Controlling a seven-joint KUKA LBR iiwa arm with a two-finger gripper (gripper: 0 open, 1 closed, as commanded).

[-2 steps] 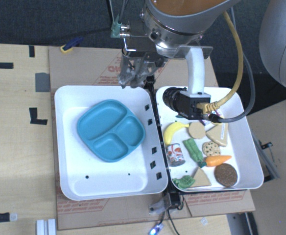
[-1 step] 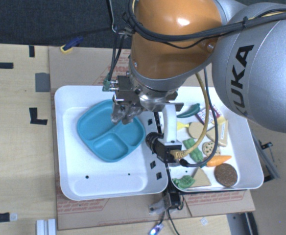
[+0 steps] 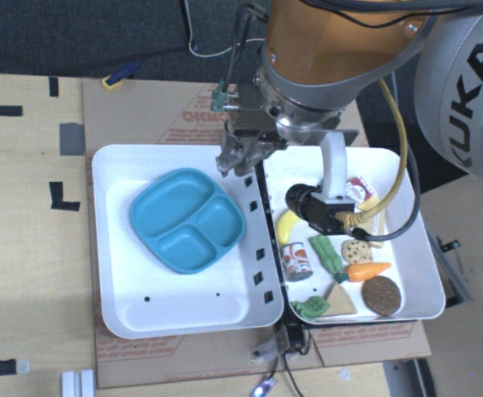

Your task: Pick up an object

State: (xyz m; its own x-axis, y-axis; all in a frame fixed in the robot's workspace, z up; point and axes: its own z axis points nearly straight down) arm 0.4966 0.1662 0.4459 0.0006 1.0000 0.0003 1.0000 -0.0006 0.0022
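While the gripper (image 3: 240, 162) is poised above the divider beside the blue tray (image 3: 187, 219), nothing is seen held; its finger state cannot be told.

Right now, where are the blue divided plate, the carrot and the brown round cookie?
blue divided plate (image 3: 187, 219): camera view, centre ridge.
carrot (image 3: 367, 270): camera view, middle of its orange body.
brown round cookie (image 3: 382, 294): camera view, centre of its top face.

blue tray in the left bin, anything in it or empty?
Empty. The blue tray lies flat in the left bin, and all three of its compartments show bare blue. The toy food sits in the right bin.
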